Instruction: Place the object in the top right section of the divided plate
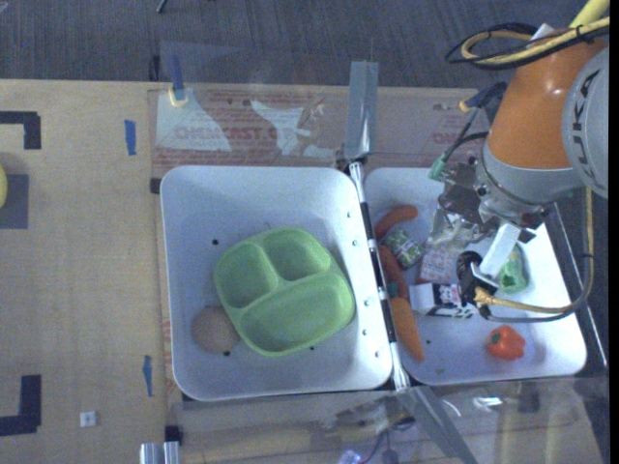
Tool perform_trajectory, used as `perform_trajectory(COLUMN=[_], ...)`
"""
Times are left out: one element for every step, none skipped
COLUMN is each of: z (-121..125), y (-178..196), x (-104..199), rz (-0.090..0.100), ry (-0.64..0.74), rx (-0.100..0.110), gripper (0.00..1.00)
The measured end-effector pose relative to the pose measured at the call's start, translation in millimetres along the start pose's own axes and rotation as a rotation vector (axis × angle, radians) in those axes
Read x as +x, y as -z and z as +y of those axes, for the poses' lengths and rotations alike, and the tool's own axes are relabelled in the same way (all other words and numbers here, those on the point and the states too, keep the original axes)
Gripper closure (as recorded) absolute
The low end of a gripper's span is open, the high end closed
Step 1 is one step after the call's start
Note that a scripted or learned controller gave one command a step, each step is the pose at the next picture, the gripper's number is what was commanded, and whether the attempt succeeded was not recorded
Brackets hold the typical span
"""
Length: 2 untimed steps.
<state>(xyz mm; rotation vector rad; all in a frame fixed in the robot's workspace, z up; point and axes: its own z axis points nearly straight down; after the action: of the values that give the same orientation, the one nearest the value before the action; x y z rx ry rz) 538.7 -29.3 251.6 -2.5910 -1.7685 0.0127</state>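
Camera view: one green divided plate in the left bin, three sections, all bare.

The right bin holds one carrot, one red pepper, one sausage and small packets; gripper above them, grip unreadable.

Arm: one unit, KUKA iiwa. Housing light grey, rounded, with part of the dark "KUKA" lettering readable on its side. Broad glossy orange band around the segment above the wrist, the landmark for what follows. Above the band: yellow and black cables looped together. Left of the band: small green connector on dark wiring. Below the band: grey wrist flange, then metallic gripper hardware with a white part. A yellow cable runs out lower down.
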Motion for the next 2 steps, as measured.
perform_trajectory(z=[15.0,48.6], y=[-70.2,-69.6], x=[59.6,60.0], rz=[0.0,0.0], ry=[-0.309,-0.055], rx=[0.001,-0.004], gripper=[1.0,1.0])
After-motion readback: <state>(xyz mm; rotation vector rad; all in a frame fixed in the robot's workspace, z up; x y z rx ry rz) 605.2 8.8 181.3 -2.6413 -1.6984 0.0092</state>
